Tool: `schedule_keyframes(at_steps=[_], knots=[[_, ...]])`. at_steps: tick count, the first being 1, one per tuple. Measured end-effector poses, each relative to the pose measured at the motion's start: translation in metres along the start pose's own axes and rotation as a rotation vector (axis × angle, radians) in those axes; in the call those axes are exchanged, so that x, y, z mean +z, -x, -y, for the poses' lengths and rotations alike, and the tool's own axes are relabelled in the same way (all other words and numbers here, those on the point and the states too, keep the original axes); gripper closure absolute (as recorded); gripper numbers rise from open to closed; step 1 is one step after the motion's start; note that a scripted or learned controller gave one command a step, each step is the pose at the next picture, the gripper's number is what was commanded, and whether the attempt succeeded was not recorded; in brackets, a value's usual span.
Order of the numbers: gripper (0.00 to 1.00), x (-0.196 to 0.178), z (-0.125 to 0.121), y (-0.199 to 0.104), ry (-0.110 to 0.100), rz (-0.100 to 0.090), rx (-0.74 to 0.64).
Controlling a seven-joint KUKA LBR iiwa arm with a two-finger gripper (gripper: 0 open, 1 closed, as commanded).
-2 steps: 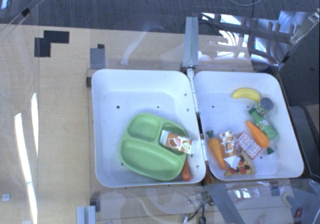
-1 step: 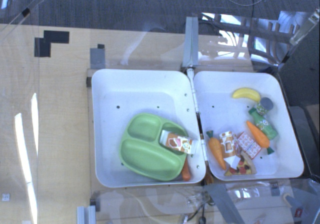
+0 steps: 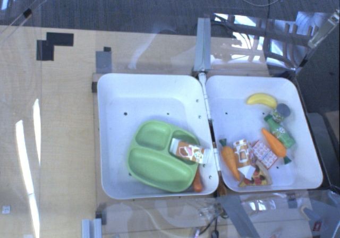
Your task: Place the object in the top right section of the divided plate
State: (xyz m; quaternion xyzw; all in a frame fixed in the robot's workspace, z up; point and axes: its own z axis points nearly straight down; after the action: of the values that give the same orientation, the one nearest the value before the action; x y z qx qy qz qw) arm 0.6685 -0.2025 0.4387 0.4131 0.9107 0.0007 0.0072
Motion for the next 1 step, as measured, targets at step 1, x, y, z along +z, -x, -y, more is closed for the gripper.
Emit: schedule_keyframes(at_steps=[1], knots=[[0.00,0.0000,0.0001,0.0001,0.000,0.000,0.000]])
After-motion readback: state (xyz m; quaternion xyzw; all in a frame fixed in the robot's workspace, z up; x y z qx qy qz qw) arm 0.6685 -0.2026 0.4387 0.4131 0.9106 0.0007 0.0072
